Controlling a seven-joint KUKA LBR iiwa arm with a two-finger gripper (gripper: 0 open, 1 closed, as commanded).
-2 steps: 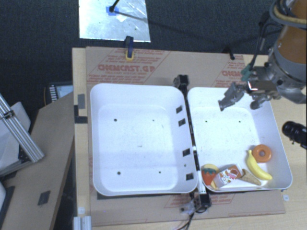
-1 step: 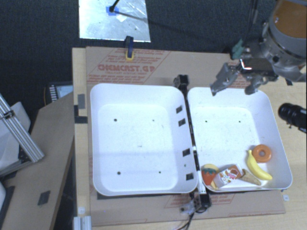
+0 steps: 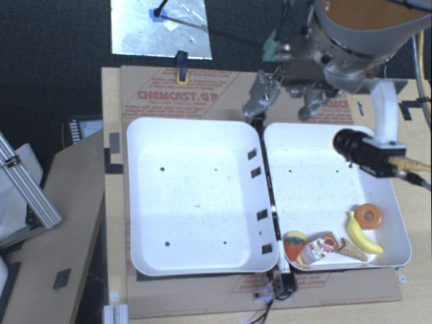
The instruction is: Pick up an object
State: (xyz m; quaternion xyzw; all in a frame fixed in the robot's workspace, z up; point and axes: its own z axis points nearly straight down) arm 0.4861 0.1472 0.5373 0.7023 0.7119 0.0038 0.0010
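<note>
On a wooden surface (image 3: pixel 111 201) seen from above at a slant, two shallow white bins sit side by side on a sheet of brown cardboard (image 3: pixel 182 93) printed with red lettering. The left bin (image 3: pixel 138 201) has only a few small dark specks on its floor. The right bin (image 3: pixel 324 174) holds a cluster of small toy foods, all gathered along its near edge toward the near right corner. There, a yellow banana (image 3: pixel 361 236) lies tilted, with an orange doughnut-shaped ring (image 3: pixel 368 215) just beside its upper end. To the left of the banana lie a tan cone-shaped piece (image 3: pixel 353 250), a small white and red packet (image 3: pixel 320 248), and a round orange and red fruit (image 3: pixel 294 244) nearest the divide between the bins; these pieces touch or nearly touch one another. The grey arm with its orange band (image 3: pixel 368 9) enters from the top right. Its gripper (image 3: pixel 283 103) hangs above the far edge of the bins, near where they meet, well apart from the toy foods. Its two metal fingers (image 3: pixel 257 100) stand apart with nothing between them. A black cylindrical camera (image 3: pixel 361 150) on a white bracket sits over the right bin's far right part
</note>
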